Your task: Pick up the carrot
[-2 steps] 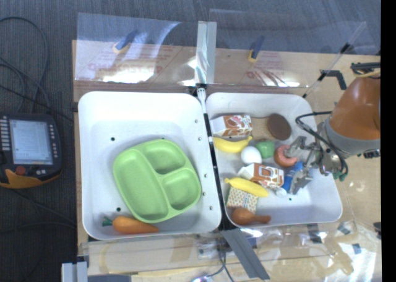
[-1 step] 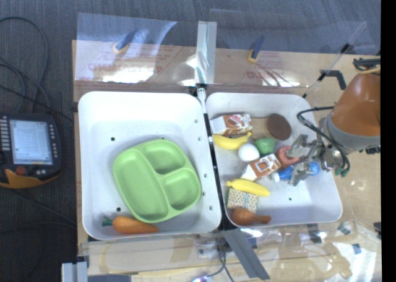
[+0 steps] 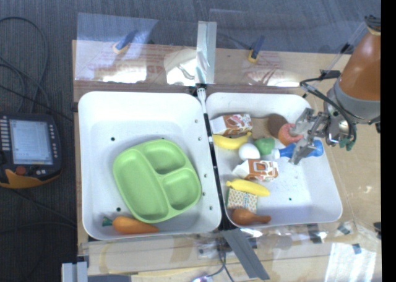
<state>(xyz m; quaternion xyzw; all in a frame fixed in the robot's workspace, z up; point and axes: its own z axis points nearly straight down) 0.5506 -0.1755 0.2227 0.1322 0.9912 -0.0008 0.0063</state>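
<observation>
The carrot (image 3: 131, 226), orange with a small green top, lies along the front wall of the left bin (image 3: 93, 126), just below the green divided plate (image 3: 158, 179). My gripper (image 3: 301, 141) hovers far from it, over the right side of the right bin (image 3: 322, 194). Its two grey fingers (image 3: 307, 119) are spread apart with nothing between them. It stands above a red toy (image 3: 287, 133) and a blue toy (image 3: 311, 149).
The right bin holds several toy foods: two bananas (image 3: 230, 141), a white egg (image 3: 249, 151), a green piece (image 3: 265, 145), small cartons (image 3: 260, 169), a brown item (image 3: 276, 123) and an orange-brown piece (image 3: 247, 216). A pendant (image 3: 28, 145) lies at the left.
</observation>
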